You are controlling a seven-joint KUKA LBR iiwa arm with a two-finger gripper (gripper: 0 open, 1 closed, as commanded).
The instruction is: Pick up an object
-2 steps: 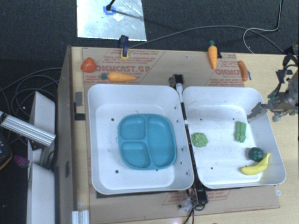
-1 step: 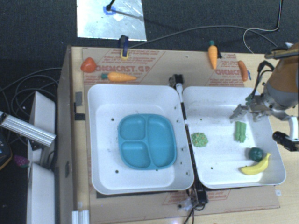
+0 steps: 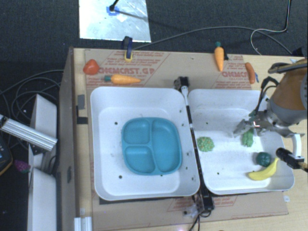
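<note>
Even overhead light (slightly soft focus)

Blue divided plate (image 3: 151,146) lies in left bin (image 3: 103,105)

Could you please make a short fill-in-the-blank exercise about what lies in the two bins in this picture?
1. The blue divided plate lies in the ____ bin.
2. The banana in the right bin is ____ in colour.
3. The claw hangs over the ____ bin.
4. The dark teal ball touches the ____.

Missing words: left; yellow; right; banana
</note>
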